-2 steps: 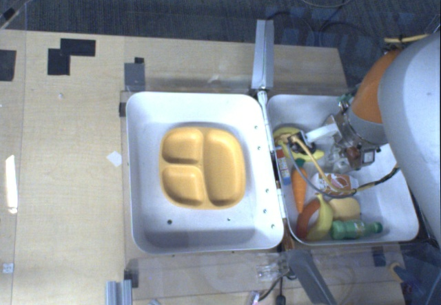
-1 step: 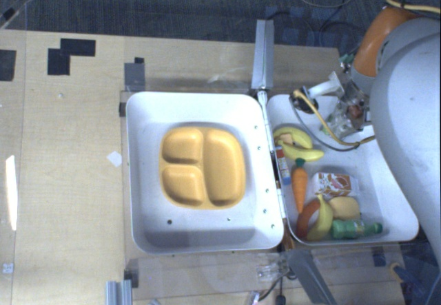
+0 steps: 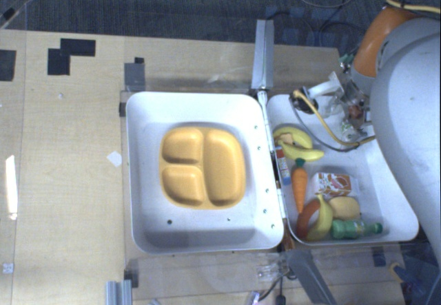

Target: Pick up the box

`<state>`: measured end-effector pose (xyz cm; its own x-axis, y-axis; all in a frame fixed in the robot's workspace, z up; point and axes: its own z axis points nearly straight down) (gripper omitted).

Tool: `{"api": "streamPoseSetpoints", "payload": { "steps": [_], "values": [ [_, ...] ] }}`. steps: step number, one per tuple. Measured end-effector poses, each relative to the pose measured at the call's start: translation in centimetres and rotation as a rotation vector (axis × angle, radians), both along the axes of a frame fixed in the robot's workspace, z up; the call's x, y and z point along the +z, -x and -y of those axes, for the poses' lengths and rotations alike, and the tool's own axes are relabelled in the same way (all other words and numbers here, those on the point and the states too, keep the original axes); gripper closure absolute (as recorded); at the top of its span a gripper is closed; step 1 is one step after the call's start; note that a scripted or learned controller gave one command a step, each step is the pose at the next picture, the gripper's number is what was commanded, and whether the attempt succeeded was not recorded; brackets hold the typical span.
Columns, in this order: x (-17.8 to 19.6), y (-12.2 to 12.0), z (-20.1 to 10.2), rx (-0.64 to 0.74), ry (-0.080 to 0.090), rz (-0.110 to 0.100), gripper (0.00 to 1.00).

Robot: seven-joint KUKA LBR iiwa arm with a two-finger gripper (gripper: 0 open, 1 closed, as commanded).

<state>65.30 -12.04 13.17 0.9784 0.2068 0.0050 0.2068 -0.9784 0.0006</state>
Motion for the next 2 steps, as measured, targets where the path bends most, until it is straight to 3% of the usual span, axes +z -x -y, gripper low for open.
{"api": "streamPoseSetpoints", "payload": {
  "steps": [1, 2],
  "values": [
    [2.7, 1.3, 4.2, 0.018, 0.001, -0.001, 0.00],
    [1.7, 1.6, 3.8, 0.244, 0.001, -0.001, 0.00]
  ]
}}
